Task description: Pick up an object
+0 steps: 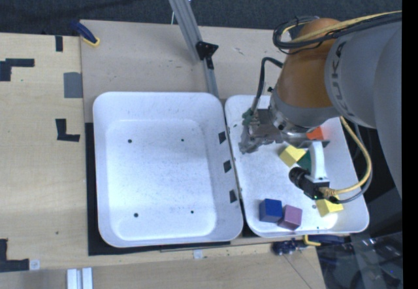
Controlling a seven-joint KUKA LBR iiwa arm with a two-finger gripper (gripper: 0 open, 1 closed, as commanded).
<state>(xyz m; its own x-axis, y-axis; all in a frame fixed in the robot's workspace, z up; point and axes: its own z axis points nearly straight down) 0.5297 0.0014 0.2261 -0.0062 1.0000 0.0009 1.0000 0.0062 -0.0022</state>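
Observation:
My gripper [250, 138] hangs low over the left part of the right bin [261, 225], close to the wall between the two bins. Nothing shows in its grasp. A yellow block [292, 155] lies just right of it, and an orange block [315, 133] peeks out from under the wrist. A small green piece [304, 163] sits beside the yellow block. Toward the bin's front edge, a blue cube [270, 209] and a purple cube [291, 216] rest side by side.
The left bin [104, 111] is a wide white tray next to the right one. A slanted grey metal bar [186, 16] runs down from the top to the bins' back edge. The bulky grey arm [366, 65] covers the right bin's back right part.

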